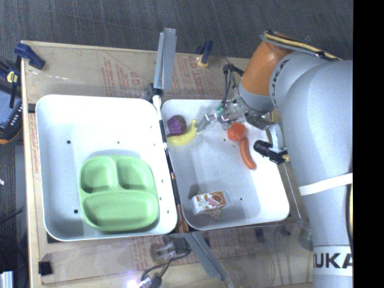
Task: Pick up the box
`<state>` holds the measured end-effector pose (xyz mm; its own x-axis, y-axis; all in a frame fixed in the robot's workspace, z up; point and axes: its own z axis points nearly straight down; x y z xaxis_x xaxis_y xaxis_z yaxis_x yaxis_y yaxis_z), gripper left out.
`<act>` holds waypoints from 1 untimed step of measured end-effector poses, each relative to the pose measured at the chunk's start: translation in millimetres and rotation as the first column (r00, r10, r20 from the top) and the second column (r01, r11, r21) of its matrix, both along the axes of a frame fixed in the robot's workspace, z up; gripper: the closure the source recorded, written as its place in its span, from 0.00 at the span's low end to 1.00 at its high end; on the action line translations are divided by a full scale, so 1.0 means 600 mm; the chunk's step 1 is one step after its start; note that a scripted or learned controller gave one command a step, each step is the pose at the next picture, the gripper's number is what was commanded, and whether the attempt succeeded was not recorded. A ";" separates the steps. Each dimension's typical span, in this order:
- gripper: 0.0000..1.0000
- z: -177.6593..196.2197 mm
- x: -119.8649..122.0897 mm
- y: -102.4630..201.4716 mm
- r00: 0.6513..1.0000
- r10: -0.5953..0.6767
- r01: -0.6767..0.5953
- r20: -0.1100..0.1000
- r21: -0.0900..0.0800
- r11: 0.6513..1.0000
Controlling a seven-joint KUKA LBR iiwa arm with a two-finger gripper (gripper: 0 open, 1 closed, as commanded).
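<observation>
The box (210,202) is a small brown and white carton lying on its side near the front wall of the right bin (270,206). My gripper (213,118) hangs low over the far end of that bin, well away from the box. It sits between a yellow banana (183,137) on its left and an orange-red carrot-like piece (243,147) on its right. Nothing shows in its grasp.
A purple fruit (176,124) lies against the banana near the divider. A green sectioned tray (119,192) rests in the left bin (54,119). The grey arm (312,131) covers the right bin's right edge. Clamps stand on the bench's far edge.
</observation>
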<state>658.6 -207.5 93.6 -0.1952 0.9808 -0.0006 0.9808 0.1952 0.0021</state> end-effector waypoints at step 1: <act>0.00 0.101 -0.038 0.170 0.936 0.351 -0.351 -0.003 0.001 0.936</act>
